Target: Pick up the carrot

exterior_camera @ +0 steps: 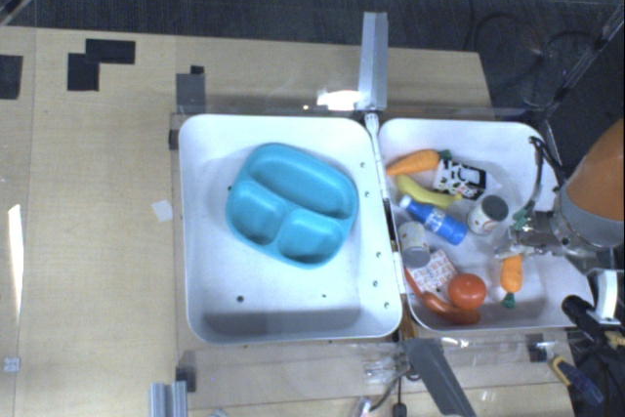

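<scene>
Carrot (512,274), a stubby orange cone, lies beside the end effector (528,234), whose grip state is unclear.

A divided tray (291,203) lies in the left bin (205,308); the carrot (512,273) lies near-right in the right bin (508,132), right of a tomato (468,289).

From my screen I see two white bins (195,239) on a pale tan table (88,239) that carries a few black squares, and the left bin holds a bright blue divided plate (291,203). In the right bin I make out an orange carrot (511,274) with a green tip, a second orange piece (413,162), a yellow banana (420,191), a blue bottle (437,223), a red-orange ball (468,289) and a black-and-white patterned box (457,177). The arm (596,190) at the right is grey with an orange band.
</scene>
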Robot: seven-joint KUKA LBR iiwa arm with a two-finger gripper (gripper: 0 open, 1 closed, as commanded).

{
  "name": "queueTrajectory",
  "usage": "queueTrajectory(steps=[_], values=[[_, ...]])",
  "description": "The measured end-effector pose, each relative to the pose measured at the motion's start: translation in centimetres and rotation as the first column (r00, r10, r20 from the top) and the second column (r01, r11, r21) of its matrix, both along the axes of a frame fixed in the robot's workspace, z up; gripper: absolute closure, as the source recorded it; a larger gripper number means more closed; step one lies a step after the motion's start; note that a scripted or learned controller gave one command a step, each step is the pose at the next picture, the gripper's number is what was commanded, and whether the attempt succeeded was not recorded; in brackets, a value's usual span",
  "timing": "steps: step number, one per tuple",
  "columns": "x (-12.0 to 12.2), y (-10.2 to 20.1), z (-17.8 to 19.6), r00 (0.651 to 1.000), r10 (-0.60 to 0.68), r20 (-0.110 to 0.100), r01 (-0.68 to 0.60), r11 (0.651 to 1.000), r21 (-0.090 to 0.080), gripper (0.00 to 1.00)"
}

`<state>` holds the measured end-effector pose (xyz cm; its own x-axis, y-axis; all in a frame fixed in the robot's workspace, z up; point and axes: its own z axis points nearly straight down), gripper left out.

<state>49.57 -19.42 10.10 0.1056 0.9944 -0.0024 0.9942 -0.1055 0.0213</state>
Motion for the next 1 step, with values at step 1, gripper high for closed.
queueTrajectory(steps=[1], values=[[1.51,2.05,5.88,0.998,0.064,-0.015,-0.064,0.998,0.003,1.00]])
